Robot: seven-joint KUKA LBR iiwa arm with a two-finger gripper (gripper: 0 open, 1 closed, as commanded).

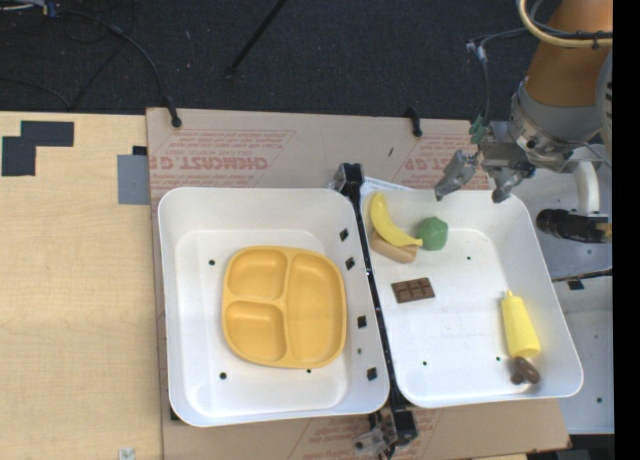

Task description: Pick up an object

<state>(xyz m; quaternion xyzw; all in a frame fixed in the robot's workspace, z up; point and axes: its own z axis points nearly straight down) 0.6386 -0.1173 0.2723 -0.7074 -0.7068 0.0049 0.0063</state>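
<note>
While spread wide, claw [476, 182] clear above the right bin [545, 278].

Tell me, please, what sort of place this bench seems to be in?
Probably a robotics lab set up for grasping trials. Two white bins sit on a cardboard-covered bench, holding toy-like items: a yellow divided plate, a banana, a mustard bottle. The gripper hangs open above, and loose cables trail behind.
</note>
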